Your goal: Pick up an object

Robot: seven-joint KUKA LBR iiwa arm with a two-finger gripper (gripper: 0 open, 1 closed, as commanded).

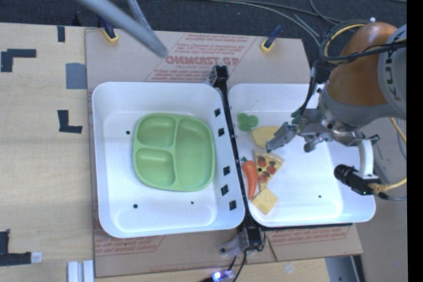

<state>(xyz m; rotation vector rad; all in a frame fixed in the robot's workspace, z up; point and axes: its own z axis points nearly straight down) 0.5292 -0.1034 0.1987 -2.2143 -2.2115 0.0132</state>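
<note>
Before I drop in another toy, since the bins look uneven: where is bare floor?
Left bin: bare strips around the green plate. Right bin: open floor near the front right corner. Crowded by the divider: pizza slice, carrot, cheese, with the gripper.

Red printing runs across the brown cardboard sheet (pixel 198 56) that lies under the two white bins, on the strip of it showing above the bins' far edge. The largest line looks like "CHEMCAST GP" in block capitals, though the letters are blurred and partly crossed by a grey bar, so the reading is uncertain. Smaller red lines sit above and below it and are too fine to make out. No other text, numbers or labels are legible anywhere.
</note>
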